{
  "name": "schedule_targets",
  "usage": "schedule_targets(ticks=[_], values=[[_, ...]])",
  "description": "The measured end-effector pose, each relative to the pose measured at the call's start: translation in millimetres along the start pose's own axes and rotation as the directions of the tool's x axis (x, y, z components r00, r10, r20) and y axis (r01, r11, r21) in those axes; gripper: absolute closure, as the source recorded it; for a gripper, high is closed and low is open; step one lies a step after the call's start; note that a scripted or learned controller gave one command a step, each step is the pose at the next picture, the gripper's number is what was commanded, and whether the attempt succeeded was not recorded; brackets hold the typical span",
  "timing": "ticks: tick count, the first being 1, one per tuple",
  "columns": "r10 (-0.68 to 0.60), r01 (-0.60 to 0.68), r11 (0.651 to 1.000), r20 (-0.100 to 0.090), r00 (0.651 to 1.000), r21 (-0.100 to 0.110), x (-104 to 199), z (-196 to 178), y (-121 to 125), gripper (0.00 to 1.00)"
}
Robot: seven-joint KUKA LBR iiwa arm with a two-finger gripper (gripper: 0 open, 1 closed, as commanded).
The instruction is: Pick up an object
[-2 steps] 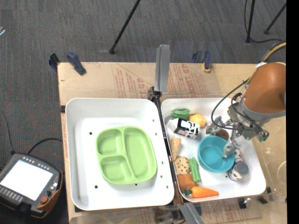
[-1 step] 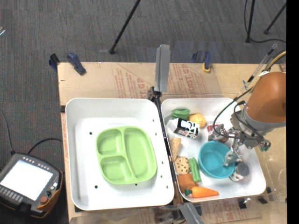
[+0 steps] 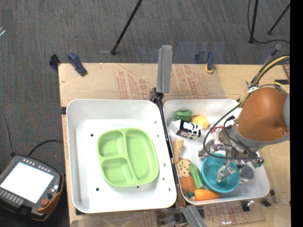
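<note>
My gripper (image 3: pixel 230 168) hangs low over a teal bowl (image 3: pixel 214 178) in the right bin (image 3: pixel 261 183), under the arm's orange band. The wrist hides the bowl's far rim. Around the bowl lie a carrot (image 3: pixel 205 194), a green pod (image 3: pixel 196 175), a speckled cookie (image 3: pixel 183 167) and a tan wedge (image 3: pixel 177 148). Farther back sit a black-and-white box (image 3: pixel 190 129), a yellow piece (image 3: pixel 200 122) and a green piece (image 3: pixel 182 114). Nothing visibly sits in the gripper.
The left bin (image 3: pixel 80 126) holds a light green divided plate (image 3: pixel 128 157). A grey upright post (image 3: pixel 164 74) stands behind the seam between the bins. A teach pendant (image 3: pixel 28 186) lies on the floor at the lower left.
</note>
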State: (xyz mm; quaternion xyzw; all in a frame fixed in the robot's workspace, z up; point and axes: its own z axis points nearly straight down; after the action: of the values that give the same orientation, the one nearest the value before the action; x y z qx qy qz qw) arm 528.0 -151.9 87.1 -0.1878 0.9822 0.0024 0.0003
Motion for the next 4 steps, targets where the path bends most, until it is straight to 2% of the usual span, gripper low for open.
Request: schedule_targets(ticks=[1, 2, 3, 4], values=[[0.013, -0.013, 1.0, 0.009, 1.0, 0.01, 19.5, -3.5, 55.0, 0.0], [0.103, -0.103, 0.995, 0.002, 0.995, 0.004, -53.9, -0.6, 16.6, 0.0], [0.016, -0.016, 1.0, 0.007, 1.0, -0.001, -64.3, -2.1, -87.1, 0.0], [0.048, -0.048, 0.999, 0.0, 0.999, 0.0, 3.4, -0.9, -60.3, 0.0]])
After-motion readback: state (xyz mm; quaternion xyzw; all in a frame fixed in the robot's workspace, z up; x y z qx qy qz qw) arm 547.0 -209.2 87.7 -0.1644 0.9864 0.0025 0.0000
